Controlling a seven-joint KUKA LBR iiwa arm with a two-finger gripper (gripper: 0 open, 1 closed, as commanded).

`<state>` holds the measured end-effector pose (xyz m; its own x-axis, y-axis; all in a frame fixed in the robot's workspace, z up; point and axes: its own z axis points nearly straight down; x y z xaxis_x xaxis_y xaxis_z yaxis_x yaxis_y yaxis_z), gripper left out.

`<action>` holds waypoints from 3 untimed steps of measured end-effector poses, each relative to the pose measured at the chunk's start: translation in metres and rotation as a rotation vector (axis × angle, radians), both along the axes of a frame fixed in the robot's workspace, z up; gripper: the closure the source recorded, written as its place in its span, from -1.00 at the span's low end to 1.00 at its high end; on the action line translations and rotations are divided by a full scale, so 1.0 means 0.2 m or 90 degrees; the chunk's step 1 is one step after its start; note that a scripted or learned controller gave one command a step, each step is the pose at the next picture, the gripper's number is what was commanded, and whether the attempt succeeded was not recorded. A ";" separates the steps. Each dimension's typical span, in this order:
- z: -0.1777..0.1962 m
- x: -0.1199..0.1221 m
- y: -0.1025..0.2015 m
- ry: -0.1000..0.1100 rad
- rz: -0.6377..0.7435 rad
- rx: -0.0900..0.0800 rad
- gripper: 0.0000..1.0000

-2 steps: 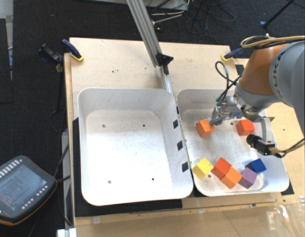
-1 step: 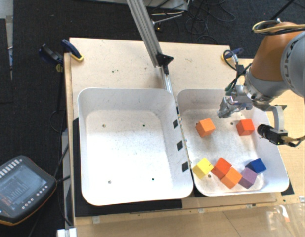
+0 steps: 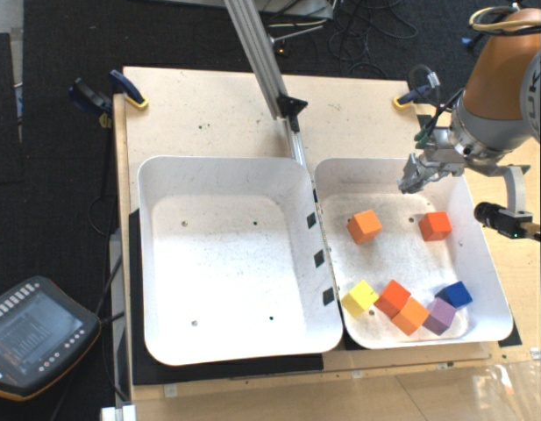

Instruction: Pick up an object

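Observation:
Several small blocks lie in the right bin (image 3: 485, 261). An orange block (image 3: 365, 225) sits near its middle and a red-orange block (image 3: 436, 225) to its right. Along the near edge cluster a yellow block (image 3: 359, 297), a red block (image 3: 394, 296), an orange block (image 3: 411, 315), a purple block (image 3: 440, 315) and a blue block (image 3: 454, 295). My gripper (image 3: 414, 182) hangs over the bin's far right part, above and left of the red-orange block, with nothing seen between its fingers.
The left bin (image 3: 222, 261) stands beside the right one. A slanted metal rail (image 3: 261, 55) crosses the bench from the top to the bins' shared edge. Clamps (image 3: 125, 90) sit at the far corners. A teach pendant (image 3: 33, 336) lies at the lower left.

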<state>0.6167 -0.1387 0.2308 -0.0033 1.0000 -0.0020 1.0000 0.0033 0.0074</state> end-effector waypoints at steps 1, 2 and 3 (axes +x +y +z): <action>0.24 -0.01 0.04 0.000 0.001 0.000 1.00; 0.35 -0.01 0.04 0.002 0.000 0.000 1.00; 0.34 0.04 0.29 0.003 0.003 0.002 1.00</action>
